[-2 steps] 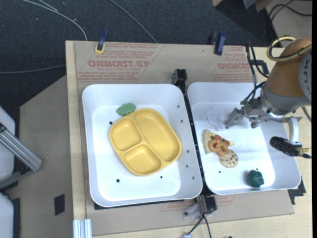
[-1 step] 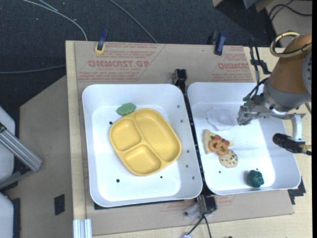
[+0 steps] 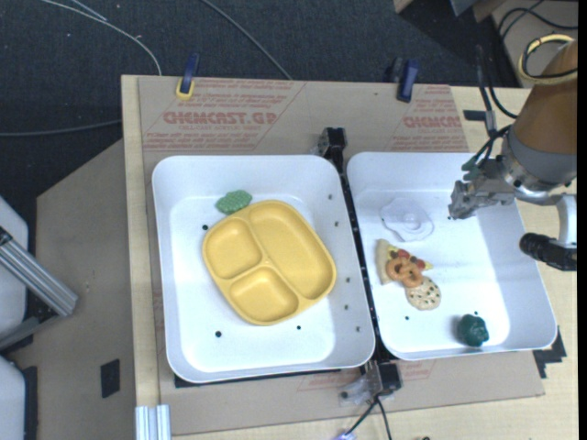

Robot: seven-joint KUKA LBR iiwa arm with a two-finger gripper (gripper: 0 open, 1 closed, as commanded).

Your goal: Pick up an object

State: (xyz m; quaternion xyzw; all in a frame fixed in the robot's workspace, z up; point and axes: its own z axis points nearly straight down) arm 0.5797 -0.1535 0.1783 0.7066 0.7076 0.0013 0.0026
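Observation:
In the right bin [image 3: 514,246] lie a pizza slice toy [image 3: 401,266], a speckled cookie [image 3: 424,294], a dark green round object [image 3: 473,330] near the front, and a clear plastic piece [image 3: 407,219]. My gripper [image 3: 464,200] hangs over the bin's back right part, to the right of the clear piece and apart from it. Nothing shows between its fingers.
The left bin [image 3: 174,246] holds a yellow divided plate [image 3: 267,260] and a small green item [image 3: 234,202] at the plate's back left. Blue clamps [image 3: 406,79] sit on the cardboard's far edge. A black clip [image 3: 333,141] stands between the bins.

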